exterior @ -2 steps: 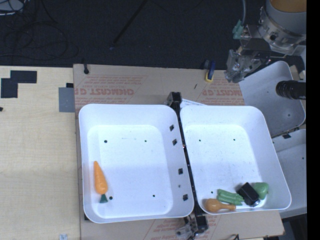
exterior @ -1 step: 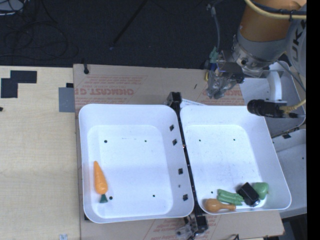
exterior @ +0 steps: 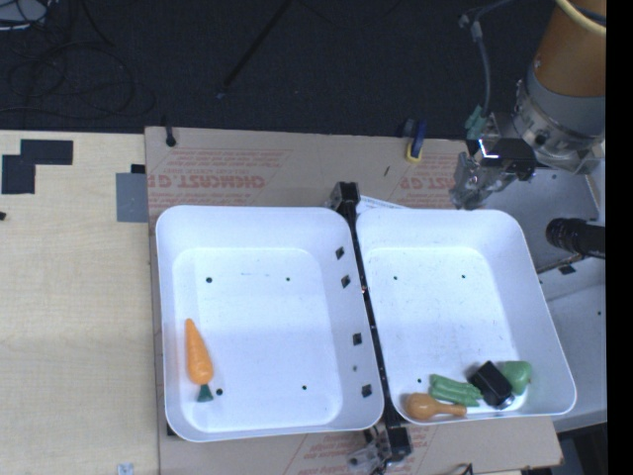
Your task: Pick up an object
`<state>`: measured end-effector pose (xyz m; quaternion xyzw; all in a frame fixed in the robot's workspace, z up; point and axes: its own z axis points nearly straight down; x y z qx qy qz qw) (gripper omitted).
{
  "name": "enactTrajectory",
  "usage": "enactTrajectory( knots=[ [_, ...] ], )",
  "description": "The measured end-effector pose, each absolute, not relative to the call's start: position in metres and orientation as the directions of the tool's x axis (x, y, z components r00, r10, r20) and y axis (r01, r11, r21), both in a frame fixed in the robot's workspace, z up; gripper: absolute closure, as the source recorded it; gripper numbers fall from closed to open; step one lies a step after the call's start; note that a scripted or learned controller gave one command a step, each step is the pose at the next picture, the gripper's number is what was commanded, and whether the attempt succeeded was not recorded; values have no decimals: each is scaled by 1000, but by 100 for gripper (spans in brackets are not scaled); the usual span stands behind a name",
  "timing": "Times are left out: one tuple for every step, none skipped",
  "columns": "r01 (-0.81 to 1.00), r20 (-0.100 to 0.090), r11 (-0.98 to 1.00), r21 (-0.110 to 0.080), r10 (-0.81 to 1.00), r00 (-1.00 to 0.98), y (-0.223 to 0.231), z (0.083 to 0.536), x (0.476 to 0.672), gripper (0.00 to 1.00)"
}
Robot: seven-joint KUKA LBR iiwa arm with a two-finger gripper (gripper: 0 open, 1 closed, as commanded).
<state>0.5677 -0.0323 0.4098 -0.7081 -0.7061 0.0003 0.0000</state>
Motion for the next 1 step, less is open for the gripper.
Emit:
enactTrajectory(
  knots=[
    [1000,0,-2,-4,1000,2,-55,417,508,100]
  ],
)
